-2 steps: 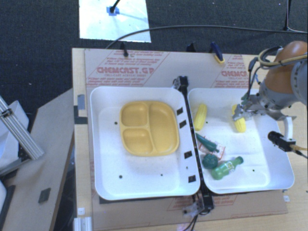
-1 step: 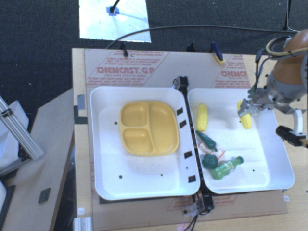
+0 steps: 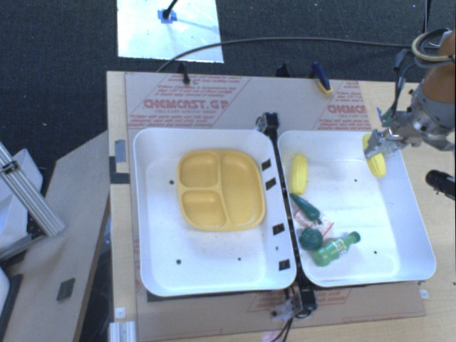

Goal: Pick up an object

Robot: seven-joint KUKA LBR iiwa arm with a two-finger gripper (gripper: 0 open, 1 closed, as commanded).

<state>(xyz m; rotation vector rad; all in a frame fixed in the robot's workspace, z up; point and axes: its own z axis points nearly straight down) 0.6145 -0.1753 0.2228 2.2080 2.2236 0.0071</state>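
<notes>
desk (image 3: pixel 214 98) w/ two white bins | gripper (image 3: pixel 381 144) at right bin's (image 3: pixel 413 262) far rim, pinching a yellow corn-like piece (image 3: pixel 375 164) | risk: looks like a shallow end-grip, could slip out on lift

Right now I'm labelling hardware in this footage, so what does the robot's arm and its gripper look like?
The grey metal arm enters from the right, with an orange band above the rounded wrist. Dark cables loop over its top. The small two-finger gripper at its end is pale metallic grey with dark parts; finer markings are too blurred to read.
</notes>
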